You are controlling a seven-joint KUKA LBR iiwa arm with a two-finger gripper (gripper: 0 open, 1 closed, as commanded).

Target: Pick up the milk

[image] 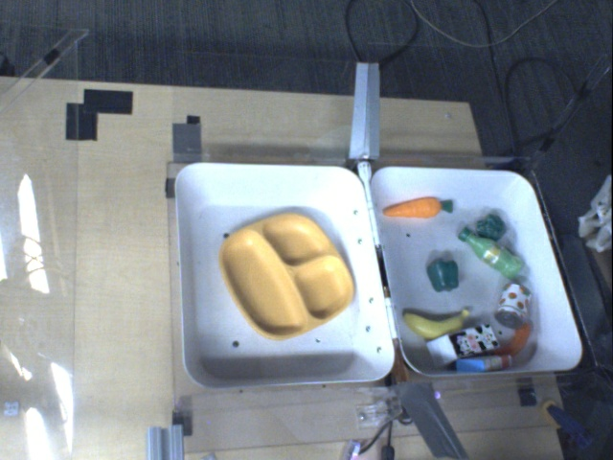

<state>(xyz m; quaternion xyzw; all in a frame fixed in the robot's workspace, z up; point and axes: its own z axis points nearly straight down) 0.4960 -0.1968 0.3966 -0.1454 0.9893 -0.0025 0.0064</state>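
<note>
On the counter [115,257], the left bin [196,353] in the middle of the frame carries one big yellow rounded lump [285,273]. The right bin [551,257] touches it along the middle edge. At its top lies a carrot [417,208], below it a small dark green piece [442,273], and lower a banana [434,324]. The milk [476,339], a small carton with black and white patches, lies on its side at the lower edge of the right bin, just right of the banana. Above it and to the right lie a green bottle [493,254] and a spotted white can [514,301]. How wide the tool stands I cannot tell, and nothing touches the milk.
</note>
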